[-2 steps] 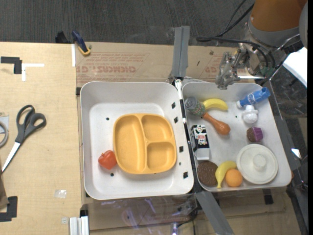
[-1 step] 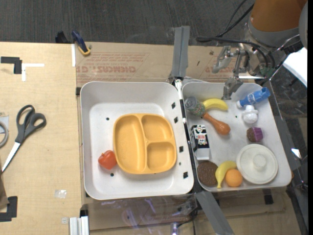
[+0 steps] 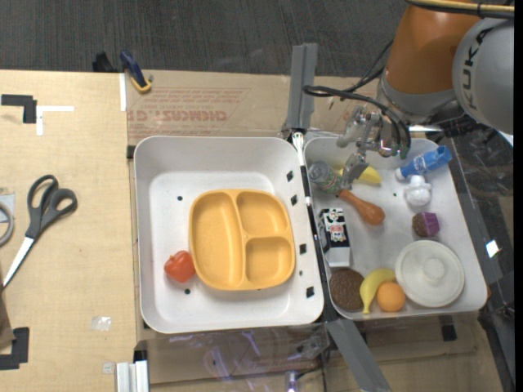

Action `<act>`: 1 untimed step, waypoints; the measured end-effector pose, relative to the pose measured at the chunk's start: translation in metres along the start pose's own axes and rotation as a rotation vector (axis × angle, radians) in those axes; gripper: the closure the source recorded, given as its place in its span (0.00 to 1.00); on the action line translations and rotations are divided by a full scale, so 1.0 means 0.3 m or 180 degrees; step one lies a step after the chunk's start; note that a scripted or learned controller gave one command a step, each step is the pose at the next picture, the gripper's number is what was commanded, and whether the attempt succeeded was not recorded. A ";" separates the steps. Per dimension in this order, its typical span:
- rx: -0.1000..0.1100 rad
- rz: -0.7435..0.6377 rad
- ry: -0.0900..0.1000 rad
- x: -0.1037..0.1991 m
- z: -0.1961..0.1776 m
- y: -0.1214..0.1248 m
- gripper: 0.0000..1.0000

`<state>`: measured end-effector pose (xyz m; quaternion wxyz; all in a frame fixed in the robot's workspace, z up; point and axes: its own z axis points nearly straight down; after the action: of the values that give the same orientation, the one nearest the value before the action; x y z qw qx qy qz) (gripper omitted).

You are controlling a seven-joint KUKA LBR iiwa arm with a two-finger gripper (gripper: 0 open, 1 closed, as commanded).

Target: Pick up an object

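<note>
Drumstick [image 3: 363,205] toy, long axis diagonal, thick end lower right, fingers [image 3: 353,167] state unclear

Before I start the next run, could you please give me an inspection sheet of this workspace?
Surface: two white bins, left bin, right bin.
Job's things: drumstick toy, banana, orange, purple piece, blue bottle in right bin.
Clutter: yellow divided tray and red toy in left bin; scissors on bench.
Grippers: gripper low over right bin's far end.
Cables: dark cable by wrist.
Surroundings: cardboard.
</note>
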<state>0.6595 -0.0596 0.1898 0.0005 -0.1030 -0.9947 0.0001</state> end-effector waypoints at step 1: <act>0.0001 0.0400 0.0003 0.180 0.065 -0.161 0.00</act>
<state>0.5966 -0.0959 0.1703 0.0010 -0.1652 -0.9863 0.0002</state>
